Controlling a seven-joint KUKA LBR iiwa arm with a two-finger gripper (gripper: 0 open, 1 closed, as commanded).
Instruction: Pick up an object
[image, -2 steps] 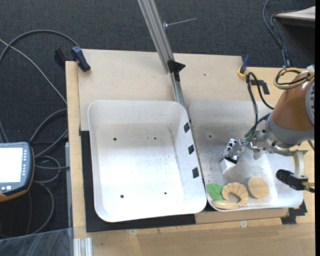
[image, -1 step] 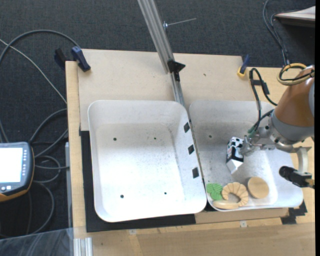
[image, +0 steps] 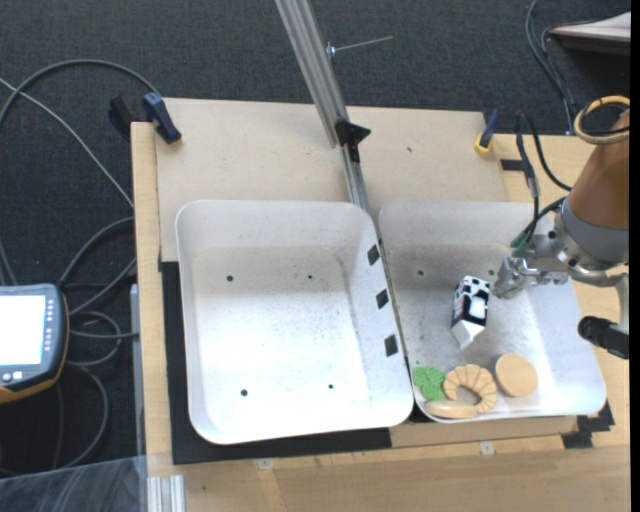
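In the right bin (image: 440, 240) a small black-and-white carton (image: 471, 309) lies near the middle. My gripper (image: 506, 281) hangs just to the right of it and slightly above, close to its top end, with nothing seen between the fingers. Along the bin's front edge lie a green leafy piece (image: 429, 381), a tan croissant (image: 471, 388) and a round tan biscuit (image: 517, 375).
The left bin (image: 270, 320) stands beside the right one, with a grey metal rail (image: 330, 110) running down between them from the back. Blue and yellow clamps (image: 160, 115) hold the board's far corners. A screen device (image: 25, 335) sits off the bench at left.
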